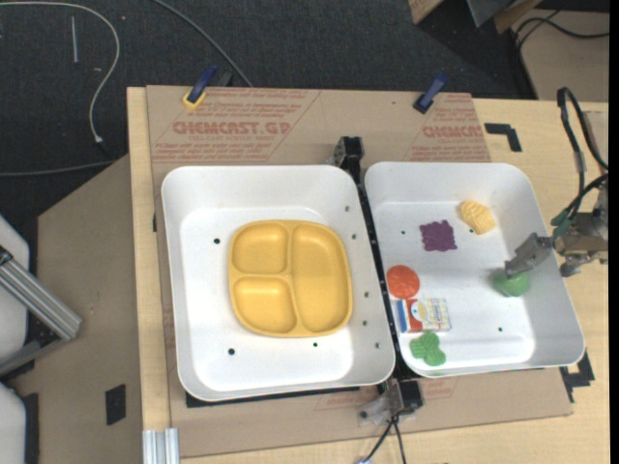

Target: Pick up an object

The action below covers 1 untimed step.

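The right bin (551,327) holds several small objects. A yellow ridged piece (476,217) lies at the back, with a purple bunch (437,235) to its left. An orange-red disc (403,280) sits near the left wall, above a small printed carton (427,314) and a green leafy piece (427,348). A green rounded object (513,281) lies near the right wall. My gripper (525,258) reaches in from the right edge, low over the bin. Its tip is just above and touching or nearly touching the green rounded object.
The left bin (193,220) carries a yellow divided plate (290,278) at its middle. A black divider with clamps (350,151) runs between the bins. Cables (578,143) hang by the right edge of the bench. Blue clips (201,87) pin the cardboard at the back.
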Available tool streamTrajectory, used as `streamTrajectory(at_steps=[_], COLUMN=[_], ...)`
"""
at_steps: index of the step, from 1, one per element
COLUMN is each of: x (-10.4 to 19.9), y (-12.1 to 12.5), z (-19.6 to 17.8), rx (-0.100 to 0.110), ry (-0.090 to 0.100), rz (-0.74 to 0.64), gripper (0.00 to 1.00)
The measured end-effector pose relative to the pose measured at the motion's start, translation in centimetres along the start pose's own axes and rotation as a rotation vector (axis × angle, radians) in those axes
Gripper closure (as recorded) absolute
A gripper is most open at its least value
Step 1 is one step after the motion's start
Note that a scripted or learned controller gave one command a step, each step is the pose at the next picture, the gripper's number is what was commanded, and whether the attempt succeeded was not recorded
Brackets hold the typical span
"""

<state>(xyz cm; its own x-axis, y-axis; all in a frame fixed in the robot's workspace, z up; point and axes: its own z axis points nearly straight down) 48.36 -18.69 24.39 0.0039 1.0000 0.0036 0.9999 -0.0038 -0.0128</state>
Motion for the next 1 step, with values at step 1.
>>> streamTrajectory(at_steps=[1], x=[0.07], y=[0.26], z=[-0.65], rx=[-0.013], ry=[-0.003], rz=[-0.004], gripper=[0.0])
